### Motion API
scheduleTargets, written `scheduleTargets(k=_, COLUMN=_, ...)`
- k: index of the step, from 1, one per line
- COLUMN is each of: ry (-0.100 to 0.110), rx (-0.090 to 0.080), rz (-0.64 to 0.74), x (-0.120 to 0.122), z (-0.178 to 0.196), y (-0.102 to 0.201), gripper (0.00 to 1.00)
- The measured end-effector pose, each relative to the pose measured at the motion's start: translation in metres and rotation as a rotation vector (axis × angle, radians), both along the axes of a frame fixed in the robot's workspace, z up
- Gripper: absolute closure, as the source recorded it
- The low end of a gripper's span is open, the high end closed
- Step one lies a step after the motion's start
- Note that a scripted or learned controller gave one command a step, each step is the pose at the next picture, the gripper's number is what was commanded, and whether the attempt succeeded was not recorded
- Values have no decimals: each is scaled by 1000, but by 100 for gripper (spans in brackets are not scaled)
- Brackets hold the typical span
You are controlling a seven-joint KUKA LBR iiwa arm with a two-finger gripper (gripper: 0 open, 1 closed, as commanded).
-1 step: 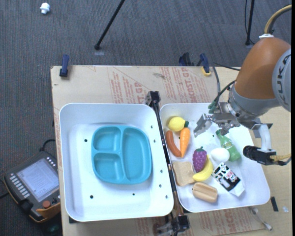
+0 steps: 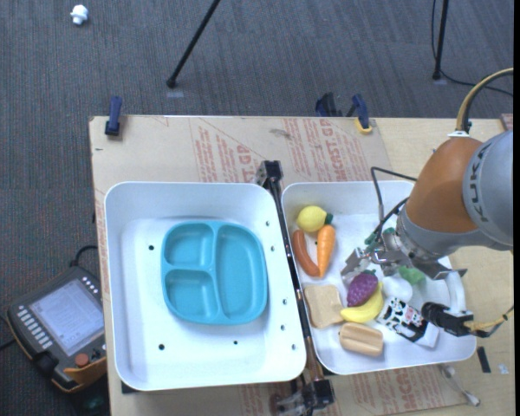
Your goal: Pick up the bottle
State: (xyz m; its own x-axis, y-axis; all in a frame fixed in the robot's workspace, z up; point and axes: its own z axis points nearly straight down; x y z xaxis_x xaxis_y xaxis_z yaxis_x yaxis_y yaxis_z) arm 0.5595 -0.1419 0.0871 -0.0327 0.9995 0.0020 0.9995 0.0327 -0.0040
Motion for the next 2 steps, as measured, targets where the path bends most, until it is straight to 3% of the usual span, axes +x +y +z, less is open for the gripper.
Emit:
scheduleTargets(k=1, ry=0, rx=2, rz=-3, x=1, z=10, y=0, gripper=100)
scheduleTargets(k=2, ry=-4, rx=-1, rz=100, x=-36, z=149, y=77, gripper=100)
